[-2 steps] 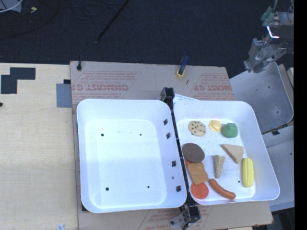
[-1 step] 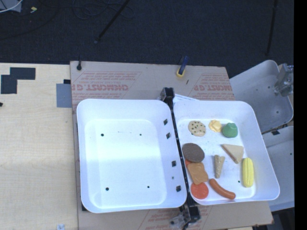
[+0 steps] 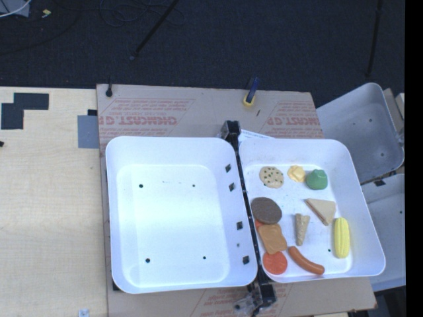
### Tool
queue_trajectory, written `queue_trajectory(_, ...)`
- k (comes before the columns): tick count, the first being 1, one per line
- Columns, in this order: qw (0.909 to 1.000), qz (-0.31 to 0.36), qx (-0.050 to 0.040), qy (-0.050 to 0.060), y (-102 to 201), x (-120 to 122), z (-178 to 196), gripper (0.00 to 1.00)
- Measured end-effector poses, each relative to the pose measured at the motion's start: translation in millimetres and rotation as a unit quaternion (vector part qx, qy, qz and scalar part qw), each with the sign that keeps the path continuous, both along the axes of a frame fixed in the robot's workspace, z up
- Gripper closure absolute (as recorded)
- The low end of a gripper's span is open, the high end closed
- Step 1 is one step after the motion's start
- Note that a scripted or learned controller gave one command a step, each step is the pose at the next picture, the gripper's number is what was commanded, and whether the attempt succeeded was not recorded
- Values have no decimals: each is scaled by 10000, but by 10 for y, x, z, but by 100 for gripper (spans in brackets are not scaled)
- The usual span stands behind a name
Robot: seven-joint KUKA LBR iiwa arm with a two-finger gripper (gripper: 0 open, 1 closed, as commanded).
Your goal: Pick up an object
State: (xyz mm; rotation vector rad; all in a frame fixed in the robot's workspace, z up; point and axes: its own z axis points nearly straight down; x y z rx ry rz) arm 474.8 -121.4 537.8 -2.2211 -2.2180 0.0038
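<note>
We see 2 shallow white bins side by side on a cardboard sheet [image 3: 152,114] whose red print is too faint to read. All the objects to pick from lie in the right bin [image 3: 360,197], 10 in all.

- **Far row:** a speckled cookie [image 3: 271,176], a small yellow lump [image 3: 296,173] and a green lump [image 3: 317,179]. The yellow and green lumps lie just beside each other, and both are too small for us to tell what they are.
- **Left side:** a brown patty [image 3: 266,210] overlaps the far end of an orange slab [image 3: 271,238]. A red disc [image 3: 275,263] touches the slab's near end.
- **Middle and right:** a tan cone [image 3: 301,228], a pale wedge [image 3: 322,211] and a yellow corn cob [image 3: 341,237]. An orange sausage [image 3: 306,261] lies nearest, just right of the disc.

The left bin [image 3: 115,210] shows 4 dark dots on its floor. A black clip [image 3: 230,129] sits at the far end of the seam between the bins. Another fitting [image 3: 261,299] at the near end is blurred and cut off by the frame edge. A blue and yellow clamp [image 3: 251,92] grips the cardboard's far edge. A grey metal plate [image 3: 360,127] lies to the right. How the jaws stand we cannot tell.
</note>
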Motion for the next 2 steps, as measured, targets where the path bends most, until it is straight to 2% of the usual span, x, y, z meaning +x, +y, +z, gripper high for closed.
queue_trajectory(1, 10000, -11, -9, -6, -579, 11, -6, 100)
queue_trajectory(2, 10000, 1, -6, -7, -932, 12, -6, 100)
